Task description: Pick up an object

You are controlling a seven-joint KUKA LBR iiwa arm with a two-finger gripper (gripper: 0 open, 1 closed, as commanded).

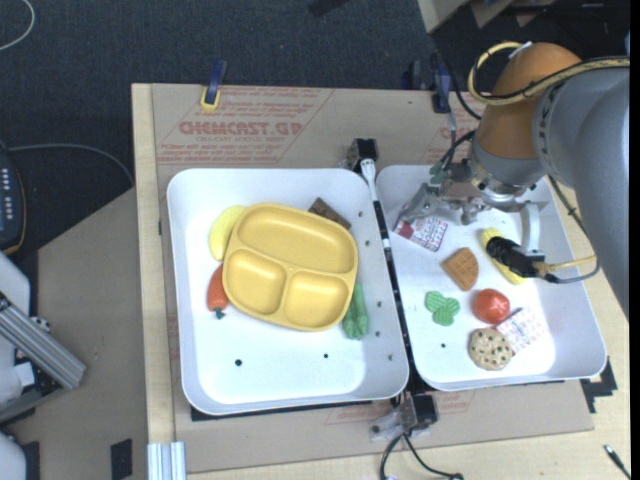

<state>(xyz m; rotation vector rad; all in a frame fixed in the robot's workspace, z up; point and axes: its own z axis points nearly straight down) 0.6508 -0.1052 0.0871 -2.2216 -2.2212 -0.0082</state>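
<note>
pincer low at the right bin's back-left corner, can't tell its state | red-white packet just under it, maybe touching | cracker, tomato, cookie further toward the front, well clear

Brown item half under tray

"CHEMCAST GP" on brown board
</note>
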